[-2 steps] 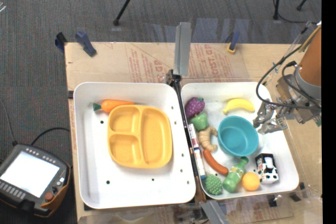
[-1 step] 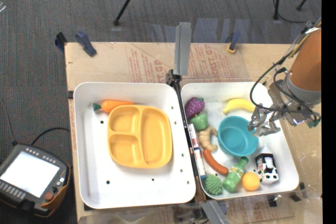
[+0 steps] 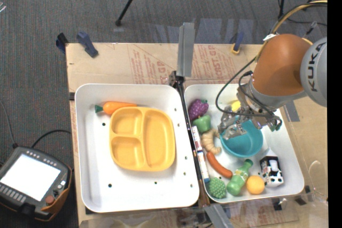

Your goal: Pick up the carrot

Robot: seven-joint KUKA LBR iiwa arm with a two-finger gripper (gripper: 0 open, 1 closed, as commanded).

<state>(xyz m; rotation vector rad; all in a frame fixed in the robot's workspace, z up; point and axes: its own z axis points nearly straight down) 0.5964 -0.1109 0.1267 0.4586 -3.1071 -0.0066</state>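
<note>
The carrot (image 3: 118, 107), orange with a dark green stub at its left end, lies in the left bin (image 3: 91, 168) against the far edge of a yellow divided plate (image 3: 142, 138). My gripper (image 3: 234, 124) hangs over the right bin (image 3: 291, 152), at the left rim of a teal bowl (image 3: 245, 142). It is far to the right of the carrot, and the wrist above hides much of it. I see nothing held in it.
The right bin also holds purple grapes (image 3: 198, 109), a green pepper (image 3: 202, 123), an orange-red sausage-like piece (image 3: 219, 165), a green bottle (image 3: 238, 181), an orange ball (image 3: 255, 185) and a cow-patterned toy (image 3: 272, 171). A ridge (image 3: 188, 131) divides the bins.
</note>
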